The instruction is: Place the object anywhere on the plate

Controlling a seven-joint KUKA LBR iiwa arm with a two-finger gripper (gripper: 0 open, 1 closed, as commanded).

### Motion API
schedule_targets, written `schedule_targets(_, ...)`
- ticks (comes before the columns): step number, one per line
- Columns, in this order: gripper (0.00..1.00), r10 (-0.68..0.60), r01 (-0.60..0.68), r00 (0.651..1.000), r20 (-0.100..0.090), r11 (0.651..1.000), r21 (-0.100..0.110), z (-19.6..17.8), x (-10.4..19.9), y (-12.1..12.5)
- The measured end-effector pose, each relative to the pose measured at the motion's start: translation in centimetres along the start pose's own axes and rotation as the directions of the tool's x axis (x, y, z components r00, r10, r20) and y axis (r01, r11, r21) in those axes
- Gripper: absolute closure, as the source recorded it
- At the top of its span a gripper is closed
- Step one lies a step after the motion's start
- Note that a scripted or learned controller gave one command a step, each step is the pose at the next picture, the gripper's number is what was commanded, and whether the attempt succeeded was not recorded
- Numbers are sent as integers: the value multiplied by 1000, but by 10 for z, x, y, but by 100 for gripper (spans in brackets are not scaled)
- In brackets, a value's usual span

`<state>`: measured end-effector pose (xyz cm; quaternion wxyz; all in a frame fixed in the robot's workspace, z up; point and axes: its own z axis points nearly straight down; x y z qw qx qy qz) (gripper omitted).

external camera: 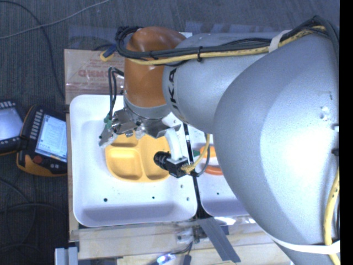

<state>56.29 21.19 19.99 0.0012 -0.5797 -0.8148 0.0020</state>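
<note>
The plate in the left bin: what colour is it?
Yellow; the plate shows best in the camera view.

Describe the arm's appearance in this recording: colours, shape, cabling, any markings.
The arm is made of bulky, rounded, glossy grey segments, with an orange band above the wrist. Black and yellow cables run bundled along its top and loop around the orange section. Dark lettering shows partly on the grey shell beside the band, too cut off to read. The wrist hardware is metallic grey, with a black cylindrical part alongside.

Wooden bench (83, 65) bearing two white bins: left bin (88, 164), right bin (220, 203), side by side.
</note>
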Motion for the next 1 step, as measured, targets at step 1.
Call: schedule_targets(1, 0, 0, 0, 1000, 0, 1000, 0, 0, 0, 0)
